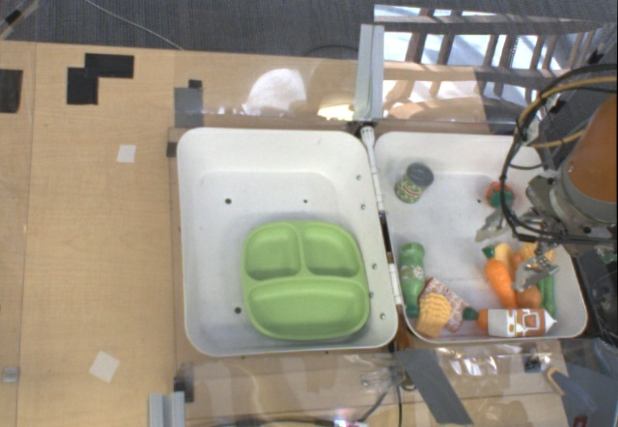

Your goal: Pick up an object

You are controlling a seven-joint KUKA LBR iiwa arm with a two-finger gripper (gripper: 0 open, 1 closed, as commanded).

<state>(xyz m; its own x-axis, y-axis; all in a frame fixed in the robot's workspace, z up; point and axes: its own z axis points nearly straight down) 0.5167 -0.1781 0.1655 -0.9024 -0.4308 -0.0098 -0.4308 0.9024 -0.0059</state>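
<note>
Carrot is the nearest pickable: one orange tapered piece lying in the right bin, near its front right corner, just below the gripper. Gripper sits low over that cluster. I can't tell from this angle whether it's spread or closed up, and I see nothing clearly held.

Around the gripper, working outward:
- one more orange chunk touching the carrot's right side, same smooth plastic look
- one thin green strip just right of that, against the bin wall
- one small red-orange item above the gripper, too small to identify
- one white bottle with an orange label, lying on its side along the front wall
- one yellow packet, bumpy printed surface, front left of the bin
- one green rounded veg, glossy, lying by the left wall and touching the packet
- one small round can, grey lid with a green label, well apart from the rest, towards the back left

So I count eight items in the right bin.

Left bin holds one green plate: matte plastic, rounded square, three compartments, two small at the back and one wide at the front.

Both bins are shallow white plastic with rounded corners, touching side by side.

Arm comes in from the right, with black and yellow cables looped above it. Bench is pale wood.
</note>
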